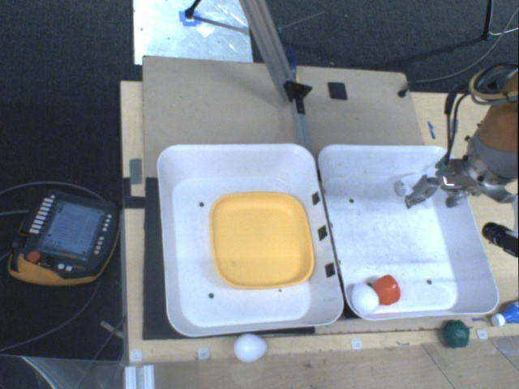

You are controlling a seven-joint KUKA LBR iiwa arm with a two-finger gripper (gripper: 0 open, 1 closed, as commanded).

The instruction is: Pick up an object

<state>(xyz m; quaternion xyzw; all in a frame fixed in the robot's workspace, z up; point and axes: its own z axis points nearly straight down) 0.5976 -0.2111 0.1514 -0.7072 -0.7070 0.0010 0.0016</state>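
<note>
My bench (pixel 162 177) is pale wood with a brown board (pixel 219 104) laid over its far half. Around it the floor (pixel 57 71) is dark carpet. Behind the board a bright, shiny patch (pixel 186 19) breaks the carpet, marked with blue tape (pixel 191 16), and a grey pole (pixel 268 35) slants across it. Black cables (pixel 454 43) trail over the floor at the far right. On the carpet to the left lies a pendant (pixel 63 235) with a grey screen and yellow base, its cord looping away.
</note>
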